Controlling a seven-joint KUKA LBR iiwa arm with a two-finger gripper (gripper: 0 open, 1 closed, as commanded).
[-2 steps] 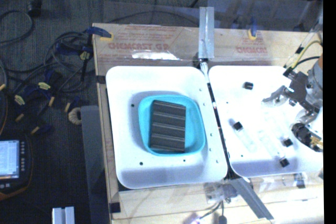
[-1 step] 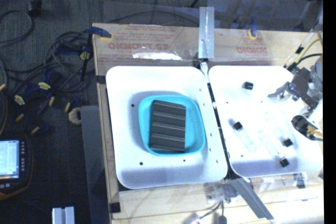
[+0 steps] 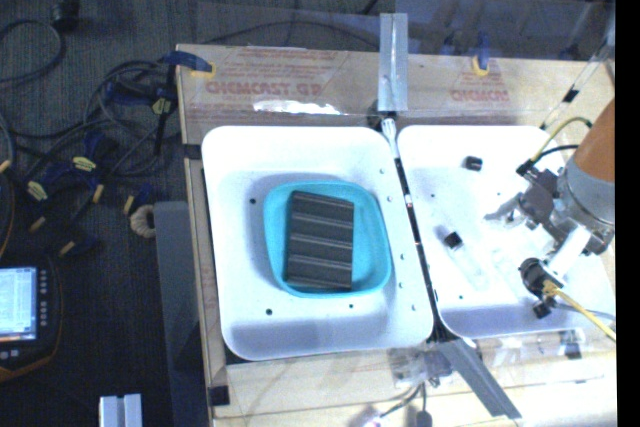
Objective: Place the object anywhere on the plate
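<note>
A blue plate (image 3: 375,250) rests in the middle of the left bin (image 3: 230,205). On it lies a dark grey ridged block (image 3: 320,240), flat and entirely within the plate's rim. My gripper (image 3: 508,211) hangs over the right side of the right bin (image 3: 430,165), well away from the plate and the block. Nothing shows between its tips.
Two small black pieces lie in the right bin, one near the back (image 3: 472,162) and one near the left wall (image 3: 452,239). A faint clear item (image 3: 470,267) lies just in front of the second. A metal divider post (image 3: 393,65) stands behind the bins.
</note>
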